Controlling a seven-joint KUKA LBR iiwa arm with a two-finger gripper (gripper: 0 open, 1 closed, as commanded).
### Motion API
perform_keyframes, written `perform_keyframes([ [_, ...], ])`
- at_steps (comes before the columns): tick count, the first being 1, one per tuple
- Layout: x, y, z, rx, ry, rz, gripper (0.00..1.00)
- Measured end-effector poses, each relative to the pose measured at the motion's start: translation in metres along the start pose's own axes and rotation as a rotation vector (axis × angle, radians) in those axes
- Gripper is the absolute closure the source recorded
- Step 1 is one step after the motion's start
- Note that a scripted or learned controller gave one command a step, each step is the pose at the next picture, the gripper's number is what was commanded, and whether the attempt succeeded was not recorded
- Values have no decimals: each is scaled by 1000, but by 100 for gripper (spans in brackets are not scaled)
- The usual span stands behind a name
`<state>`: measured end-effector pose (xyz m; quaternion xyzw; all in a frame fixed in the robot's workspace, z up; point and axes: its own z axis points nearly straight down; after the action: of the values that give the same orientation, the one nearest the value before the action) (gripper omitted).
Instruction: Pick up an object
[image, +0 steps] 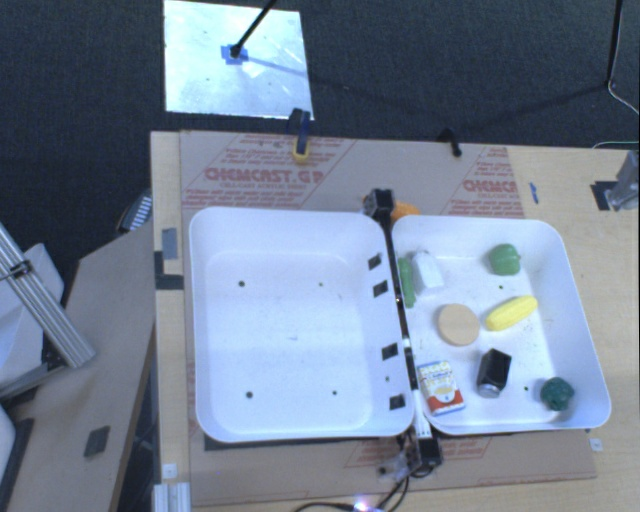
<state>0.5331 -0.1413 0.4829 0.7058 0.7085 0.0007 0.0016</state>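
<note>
Claw state: can't tell. Objs all in R bin (575, 290): white block (428, 270) & green piece (407, 283) by the divider, green pepper (504, 259), yellow banana (511, 313), tan disc (457, 325), black can (493, 372), red/white carton (440, 388), dk-green lump (557, 392) in near-R corner.

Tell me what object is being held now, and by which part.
Nothing is seen held. The yellow banana, tan disc and black can all lie loose in the right bin.
</note>
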Motion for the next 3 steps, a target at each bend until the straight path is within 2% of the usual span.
perform_keyframes([
  [1, 7, -13, -1, 0, 0, 0, 100],
  [2, 8, -9, -3, -1, 0, 0, 100],
  [3, 25, 5, 50, 5, 1, -2, 100],
])
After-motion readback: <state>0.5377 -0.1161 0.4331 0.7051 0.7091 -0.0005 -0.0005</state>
